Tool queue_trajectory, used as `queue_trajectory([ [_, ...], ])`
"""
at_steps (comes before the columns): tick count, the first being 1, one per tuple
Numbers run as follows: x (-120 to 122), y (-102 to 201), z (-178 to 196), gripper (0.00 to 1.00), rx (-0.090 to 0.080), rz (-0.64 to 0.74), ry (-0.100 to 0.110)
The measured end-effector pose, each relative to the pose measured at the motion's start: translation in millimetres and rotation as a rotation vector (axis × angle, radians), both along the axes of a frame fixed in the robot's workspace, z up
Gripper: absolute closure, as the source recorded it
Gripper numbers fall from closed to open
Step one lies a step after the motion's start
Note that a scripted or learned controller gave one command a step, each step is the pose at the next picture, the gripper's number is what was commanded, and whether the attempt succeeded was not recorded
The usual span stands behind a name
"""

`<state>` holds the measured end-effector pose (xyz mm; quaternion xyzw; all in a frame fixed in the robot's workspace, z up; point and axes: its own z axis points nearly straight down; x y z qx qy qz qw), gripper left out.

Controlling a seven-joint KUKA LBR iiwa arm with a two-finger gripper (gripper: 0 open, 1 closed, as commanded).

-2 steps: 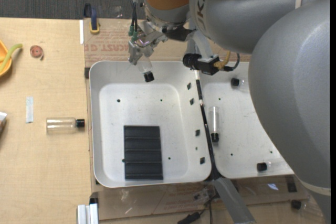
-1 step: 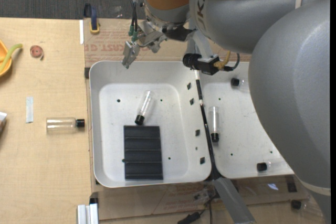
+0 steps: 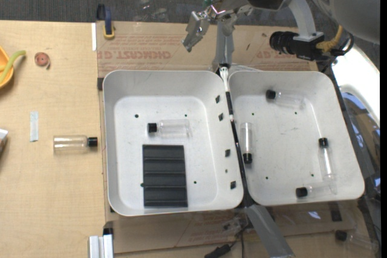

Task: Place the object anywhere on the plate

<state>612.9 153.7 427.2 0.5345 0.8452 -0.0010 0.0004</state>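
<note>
Camera view showed the gripper raised behind the bins, fingers apart and empty, a clear vial lying just beside the black ribbed plate in the left bin; judged step: pre-grasp, requiring descent onto the vial.

Black ribbed plate, rectangular and flat, in the lower middle of the left bin. Clear vial with black cap on its side just above the plate's top edge, cap leftward. Four more clear, black-capped vials lying scattered in the right bin.
</note>
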Motion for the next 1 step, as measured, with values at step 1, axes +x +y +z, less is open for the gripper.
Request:
queue_trajectory([
  [1, 38.3, 27.9, -62.7, 0.0, -0.002, -0.324, 0.002],
])
